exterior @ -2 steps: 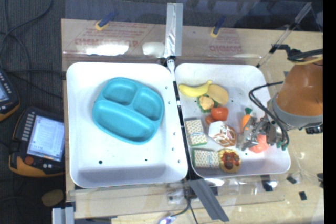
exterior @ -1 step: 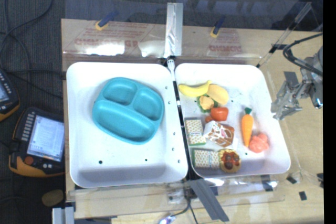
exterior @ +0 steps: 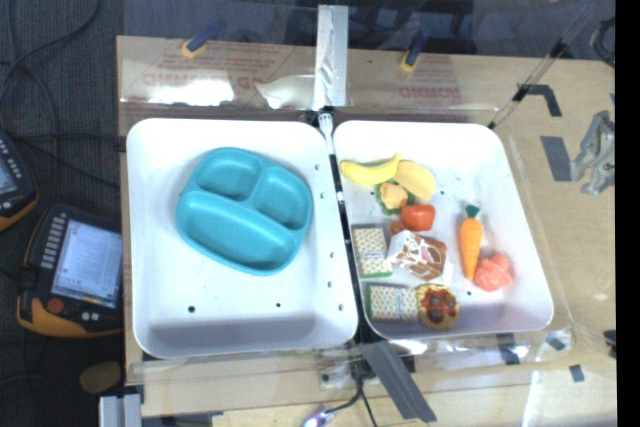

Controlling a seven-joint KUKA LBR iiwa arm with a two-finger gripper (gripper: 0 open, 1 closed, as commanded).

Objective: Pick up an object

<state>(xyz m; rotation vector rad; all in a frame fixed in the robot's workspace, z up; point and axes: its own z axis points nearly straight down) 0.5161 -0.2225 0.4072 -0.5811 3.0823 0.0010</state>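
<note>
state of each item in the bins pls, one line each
Blue plate: upright in left bin, compartments bare.
Banana: lying flat, right bin, top.
Carrot: lying flat, leafy end toward the far wall.
Tomato: resting among the other food.
Claw: at bench's right edge, outside the bins.

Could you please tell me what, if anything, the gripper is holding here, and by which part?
Nothing is held: the carrot and banana lie free in the right bin.
</note>
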